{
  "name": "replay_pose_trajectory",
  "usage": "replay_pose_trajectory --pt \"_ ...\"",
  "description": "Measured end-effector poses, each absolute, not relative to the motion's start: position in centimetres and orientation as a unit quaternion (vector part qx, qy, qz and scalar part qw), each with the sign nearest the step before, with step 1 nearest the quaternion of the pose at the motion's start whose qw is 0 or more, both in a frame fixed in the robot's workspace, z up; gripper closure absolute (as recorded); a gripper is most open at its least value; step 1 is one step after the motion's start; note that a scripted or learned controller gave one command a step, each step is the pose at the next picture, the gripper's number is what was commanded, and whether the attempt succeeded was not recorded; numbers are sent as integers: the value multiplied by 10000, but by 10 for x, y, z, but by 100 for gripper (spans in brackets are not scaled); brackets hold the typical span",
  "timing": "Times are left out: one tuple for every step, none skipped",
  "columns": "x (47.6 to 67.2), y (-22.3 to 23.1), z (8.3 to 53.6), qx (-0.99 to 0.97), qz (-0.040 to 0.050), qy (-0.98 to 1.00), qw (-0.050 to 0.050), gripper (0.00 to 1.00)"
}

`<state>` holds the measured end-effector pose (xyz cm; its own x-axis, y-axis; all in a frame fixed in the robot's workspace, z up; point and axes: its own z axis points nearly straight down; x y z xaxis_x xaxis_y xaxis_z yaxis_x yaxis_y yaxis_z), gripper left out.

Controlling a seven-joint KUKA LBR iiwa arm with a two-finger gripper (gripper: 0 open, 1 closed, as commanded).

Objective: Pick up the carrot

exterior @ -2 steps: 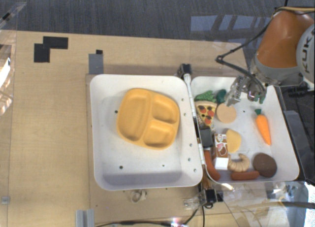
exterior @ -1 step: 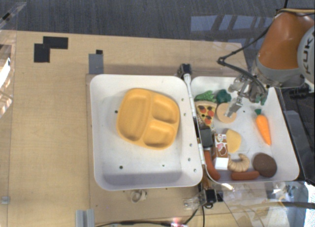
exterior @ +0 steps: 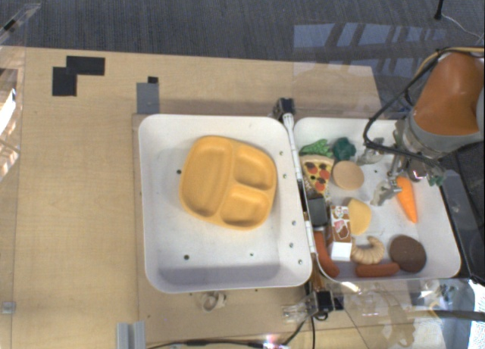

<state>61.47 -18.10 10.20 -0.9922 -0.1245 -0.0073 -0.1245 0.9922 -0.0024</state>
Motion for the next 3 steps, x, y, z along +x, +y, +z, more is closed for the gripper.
replay_pose_trajectory --pt "580 -202 89 -274 -8 9996 77 0" --pt "585 -201 104 -284 -18 9995 134 100" --pt "616 -206 90 -2741 -39 9617 87 100"
